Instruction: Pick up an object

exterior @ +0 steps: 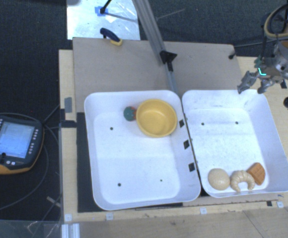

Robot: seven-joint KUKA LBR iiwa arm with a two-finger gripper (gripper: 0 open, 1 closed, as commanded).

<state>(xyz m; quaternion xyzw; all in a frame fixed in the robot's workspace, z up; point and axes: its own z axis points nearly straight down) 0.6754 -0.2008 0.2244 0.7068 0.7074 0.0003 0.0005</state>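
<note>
My gripper [254, 85] hangs over the far right corner of the right bin [233, 108], its two fingers spread apart and nothing between them. At the near end of that bin lie a pale round bun [218, 179], a croissant [242, 180] and an orange waffle-like piece [256, 172], close together. In the left bin [134, 177] a yellow bowl [156, 118] sits at the far right, with a small dark green ball [129, 113] touching its left side.
A grey pole [154, 31] slants across the bench behind the bins. A teach pendant [12, 143] lies on the floor at the left. A dark clamp with a yellow tip [110, 35] rests at the board's far edge.
</note>
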